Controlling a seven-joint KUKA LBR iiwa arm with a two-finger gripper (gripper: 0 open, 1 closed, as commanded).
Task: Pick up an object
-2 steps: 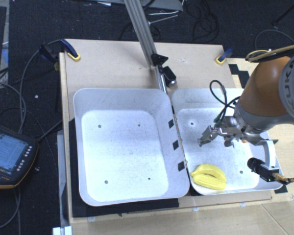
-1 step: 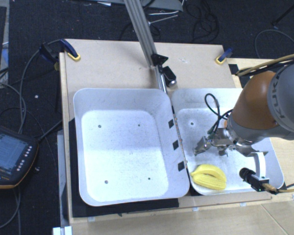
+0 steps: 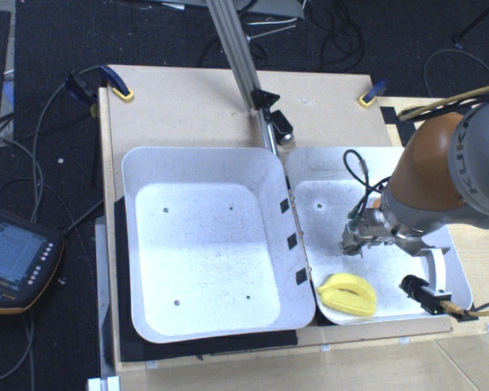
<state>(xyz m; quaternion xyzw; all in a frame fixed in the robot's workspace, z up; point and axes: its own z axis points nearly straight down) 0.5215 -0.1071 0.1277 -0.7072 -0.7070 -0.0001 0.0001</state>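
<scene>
Yellow object [image 3: 347, 294] by the right bin's [image 3: 326, 169] front rim near the divider, gripper [image 3: 354, 243] just above it over bare floor, finger state impossible to tell, left bin [image 3: 147, 169] wide open

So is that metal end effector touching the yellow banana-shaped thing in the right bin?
Apart. The camera view shows bare white bin floor between the end effector and the yellow banana-shaped object, which lies nearer the bin's front edge.
</scene>
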